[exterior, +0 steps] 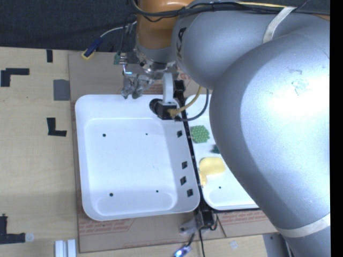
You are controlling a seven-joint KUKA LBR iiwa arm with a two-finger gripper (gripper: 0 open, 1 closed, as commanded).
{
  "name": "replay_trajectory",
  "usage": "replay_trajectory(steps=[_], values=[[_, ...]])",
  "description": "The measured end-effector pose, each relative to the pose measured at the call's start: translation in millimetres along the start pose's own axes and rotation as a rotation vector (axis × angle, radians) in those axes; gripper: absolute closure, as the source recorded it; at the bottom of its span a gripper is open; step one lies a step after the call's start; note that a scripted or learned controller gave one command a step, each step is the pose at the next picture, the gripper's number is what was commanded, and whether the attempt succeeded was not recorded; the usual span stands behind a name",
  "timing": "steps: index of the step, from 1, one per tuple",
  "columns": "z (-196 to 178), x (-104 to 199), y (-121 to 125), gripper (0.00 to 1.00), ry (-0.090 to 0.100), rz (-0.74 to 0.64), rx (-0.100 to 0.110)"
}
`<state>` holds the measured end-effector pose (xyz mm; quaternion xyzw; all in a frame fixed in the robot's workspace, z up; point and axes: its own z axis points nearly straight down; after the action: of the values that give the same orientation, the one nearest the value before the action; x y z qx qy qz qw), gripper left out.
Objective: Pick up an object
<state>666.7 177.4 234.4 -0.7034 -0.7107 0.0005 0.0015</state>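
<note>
**Arm over right bin, gripper at left bin's far rim**

Grey arm [268, 116] is closest to your camera: smooth, rounded metal-look shell, bulky, covering most of the right bin [228, 197]. Orange band [161, 4] sits above the wrist. Your gripper [131, 90] hangs at the far rim of the left bin [128, 165], over the cardboard-brown bench [32, 159]; cannot tell how the gripper is set, too small and cluttered. Nothing visible in its grasp. Left bin is shallow white plastic with rounded corners and a few dark dots on its floor. Right bin holds a bumpy green object [200, 133] and, just nearer you, a smooth yellow lump [211, 167], both near the dividing wall, apart from the gripper.
</note>
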Motion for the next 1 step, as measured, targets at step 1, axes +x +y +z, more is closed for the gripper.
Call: replay_trajectory(steps=[1], values=[[10.9,59.4,1.3,1.00,-0.001,0.004,-0.002]])
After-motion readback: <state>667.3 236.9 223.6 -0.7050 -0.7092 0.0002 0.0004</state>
